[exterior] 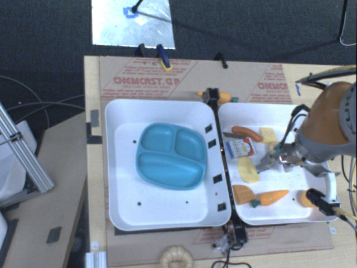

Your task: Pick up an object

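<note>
Camera view: beside the blue tray point(170, 155), the right bin point(279, 218) holds toy food; the gripper point(265, 163), fingers apart and empty, hovers by the yellow piece point(248, 171), likely light, slick plastic, best pinched across its width.

Left bin point(120, 166): divided plate point(170, 155) placed centrally. Right bin point(279, 219): sausage point(246, 132) at rear, packet point(239, 148) before it, carrot point(271, 197) along the front. Both bins seated on the desk point(139, 77).
</note>
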Robot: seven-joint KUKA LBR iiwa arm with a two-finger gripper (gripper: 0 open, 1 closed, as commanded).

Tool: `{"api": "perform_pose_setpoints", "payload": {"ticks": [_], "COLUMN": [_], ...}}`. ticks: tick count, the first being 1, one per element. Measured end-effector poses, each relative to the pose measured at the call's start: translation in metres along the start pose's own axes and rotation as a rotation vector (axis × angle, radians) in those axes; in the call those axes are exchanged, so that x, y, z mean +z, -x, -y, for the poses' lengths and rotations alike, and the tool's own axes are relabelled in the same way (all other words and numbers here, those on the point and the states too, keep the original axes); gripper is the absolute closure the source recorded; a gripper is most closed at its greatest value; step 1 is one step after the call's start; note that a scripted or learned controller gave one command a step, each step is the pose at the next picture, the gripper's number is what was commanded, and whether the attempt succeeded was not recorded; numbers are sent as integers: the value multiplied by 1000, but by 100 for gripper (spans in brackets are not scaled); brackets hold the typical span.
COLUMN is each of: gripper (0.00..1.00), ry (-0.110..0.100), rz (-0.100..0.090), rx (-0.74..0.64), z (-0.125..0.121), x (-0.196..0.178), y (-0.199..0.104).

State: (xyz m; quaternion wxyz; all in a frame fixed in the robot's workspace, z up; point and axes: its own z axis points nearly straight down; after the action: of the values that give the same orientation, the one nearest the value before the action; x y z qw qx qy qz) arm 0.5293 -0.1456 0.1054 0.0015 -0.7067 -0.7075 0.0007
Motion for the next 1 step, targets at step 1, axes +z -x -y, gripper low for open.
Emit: {"api": "perform_pose_setpoints", "payload": {"ticks": [1], "gripper": [0], "ry": [4], "rz": [1], "rx": [1], "z": [-1], "x": [21], "y": [0]}}
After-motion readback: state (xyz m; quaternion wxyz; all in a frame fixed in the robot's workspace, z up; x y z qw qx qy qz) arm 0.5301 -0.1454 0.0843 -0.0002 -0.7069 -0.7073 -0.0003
